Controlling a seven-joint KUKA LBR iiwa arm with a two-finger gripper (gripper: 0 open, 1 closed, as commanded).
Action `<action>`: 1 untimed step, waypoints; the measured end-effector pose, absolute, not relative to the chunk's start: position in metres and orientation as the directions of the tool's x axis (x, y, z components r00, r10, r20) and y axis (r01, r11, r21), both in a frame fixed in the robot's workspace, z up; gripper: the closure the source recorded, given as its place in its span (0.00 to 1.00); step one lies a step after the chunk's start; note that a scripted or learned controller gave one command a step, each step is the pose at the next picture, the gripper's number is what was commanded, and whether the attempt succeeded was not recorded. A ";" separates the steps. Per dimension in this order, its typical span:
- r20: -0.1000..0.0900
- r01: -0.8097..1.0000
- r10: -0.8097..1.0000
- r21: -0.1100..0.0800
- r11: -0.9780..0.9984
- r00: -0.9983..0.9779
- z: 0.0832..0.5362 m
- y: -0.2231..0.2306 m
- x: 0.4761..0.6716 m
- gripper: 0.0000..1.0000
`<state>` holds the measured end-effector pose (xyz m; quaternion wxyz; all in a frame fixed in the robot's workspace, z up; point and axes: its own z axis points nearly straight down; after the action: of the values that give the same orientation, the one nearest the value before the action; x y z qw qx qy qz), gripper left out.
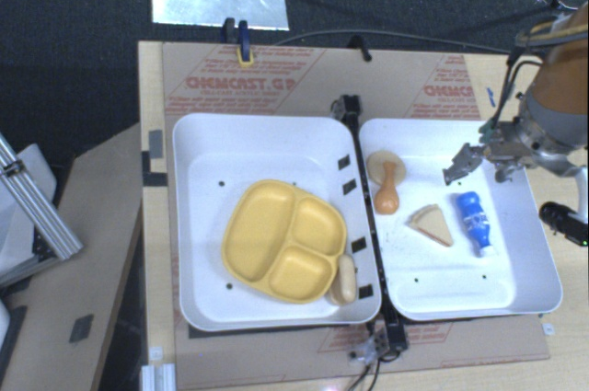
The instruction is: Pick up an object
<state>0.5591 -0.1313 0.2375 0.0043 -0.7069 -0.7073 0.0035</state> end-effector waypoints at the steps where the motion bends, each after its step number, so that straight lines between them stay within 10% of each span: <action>1: 0.000 1.000 1.000 0.001 0.003 -0.003 0.244 -0.131 0.561 0.00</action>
<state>0.5614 -0.1310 0.2443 -0.0005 -0.7060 -0.7082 -0.0002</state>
